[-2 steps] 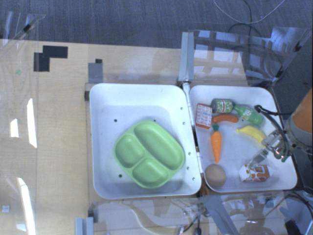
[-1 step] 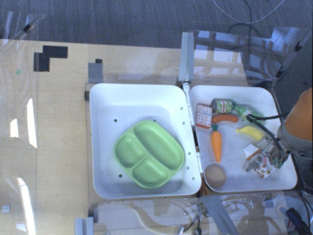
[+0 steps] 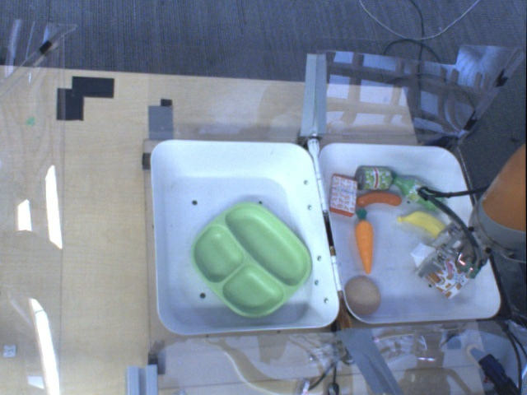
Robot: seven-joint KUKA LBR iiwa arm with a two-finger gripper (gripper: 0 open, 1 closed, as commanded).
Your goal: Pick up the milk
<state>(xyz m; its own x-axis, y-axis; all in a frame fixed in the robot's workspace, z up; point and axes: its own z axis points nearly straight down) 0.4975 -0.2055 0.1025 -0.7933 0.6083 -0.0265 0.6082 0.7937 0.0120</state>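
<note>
Camera view, milk: a small red-and-white carton [image 3: 342, 194] lies at the left wall of the right bin [image 3: 476, 299], its top corner close to a green-labelled jar [image 3: 375, 177]
Camera view, neighbours: a sausage [image 3: 379, 200] sits just right of the carton, a carrot [image 3: 365, 242] just below it, a banana [image 3: 422, 222] further right, a brown ball [image 3: 361, 295] at the near edge
Camera view, gripper: the gripper [image 3: 447, 265] hangs low over the bin's right side, well apart from the milk, cables trailing to the arm [image 3: 504, 204]; whether the fingers are open or closed cannot be told
Camera view, left bin: a green divided plate [image 3: 252, 258] rests inside
Risk, crowding: fingers descending on the carton could snag the sausage or carrot instead
Risk, wall: the carton's place by the bin wall leaves little room on that side, so a finger may strike the rim
Risk, slip: the carton appears to lie flat, so a shallow grip could slide off
</note>
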